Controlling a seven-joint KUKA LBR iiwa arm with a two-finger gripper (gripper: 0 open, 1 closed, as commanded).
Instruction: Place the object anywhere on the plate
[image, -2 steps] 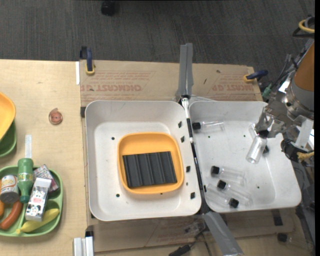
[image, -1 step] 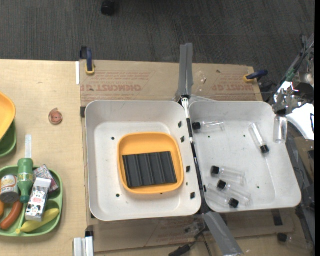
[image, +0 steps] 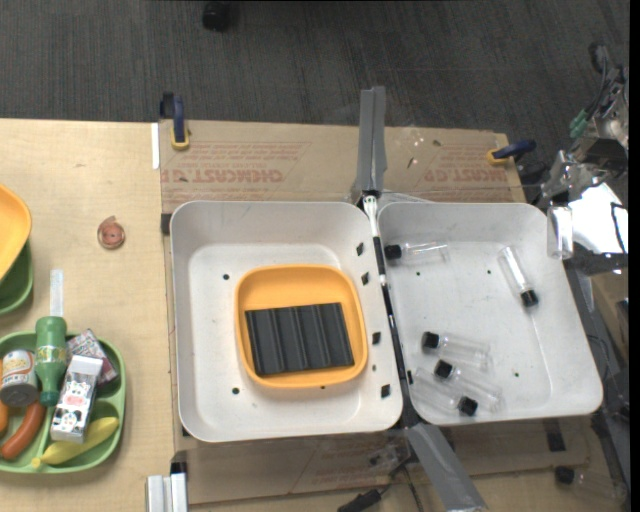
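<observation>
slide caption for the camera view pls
Orange plate holding a black ridged block in the left bin; clear vials scattered in the right bin.

1. We see an orange dish cut off by the left edge, a green one beneath it also cropped.
2. The labels on the items in the green tray are too small for us to read.
3. The clear vials in the right bin nearly vanish against the white; we cannot trace their outlines fully.
4. Equipment at the right edge is cropped and unclear.
</observation>
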